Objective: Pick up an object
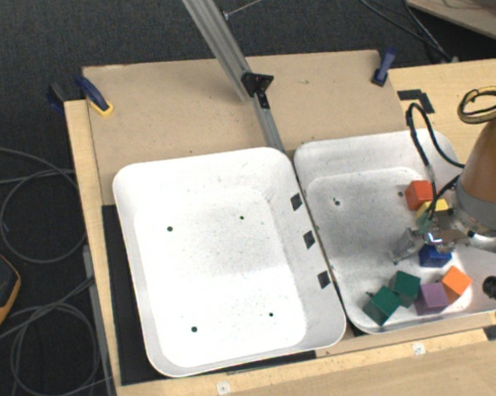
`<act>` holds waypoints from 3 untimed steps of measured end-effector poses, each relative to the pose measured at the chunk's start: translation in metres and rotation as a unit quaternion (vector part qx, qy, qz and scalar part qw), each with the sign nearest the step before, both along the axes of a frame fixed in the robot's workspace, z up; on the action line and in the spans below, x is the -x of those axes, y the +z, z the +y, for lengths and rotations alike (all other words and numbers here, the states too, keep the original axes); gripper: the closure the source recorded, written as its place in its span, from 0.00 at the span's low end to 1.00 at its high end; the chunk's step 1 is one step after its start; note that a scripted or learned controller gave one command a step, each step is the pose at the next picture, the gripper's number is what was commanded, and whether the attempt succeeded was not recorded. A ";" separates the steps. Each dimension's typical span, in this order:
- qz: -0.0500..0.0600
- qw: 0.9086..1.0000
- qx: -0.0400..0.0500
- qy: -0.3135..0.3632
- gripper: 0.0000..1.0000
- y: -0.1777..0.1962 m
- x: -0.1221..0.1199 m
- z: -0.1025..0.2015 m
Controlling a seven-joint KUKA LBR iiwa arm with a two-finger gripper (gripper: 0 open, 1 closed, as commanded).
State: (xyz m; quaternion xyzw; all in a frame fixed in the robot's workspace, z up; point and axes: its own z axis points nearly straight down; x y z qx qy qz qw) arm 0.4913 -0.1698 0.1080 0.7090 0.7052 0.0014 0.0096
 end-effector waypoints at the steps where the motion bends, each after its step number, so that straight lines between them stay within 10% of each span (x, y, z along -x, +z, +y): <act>1: -0.004 1.000 0.000 0.002 1.00 0.013 -0.003 0.001; 3: 0.004 1.000 -0.005 0.004 1.00 0.128 -0.011 0.007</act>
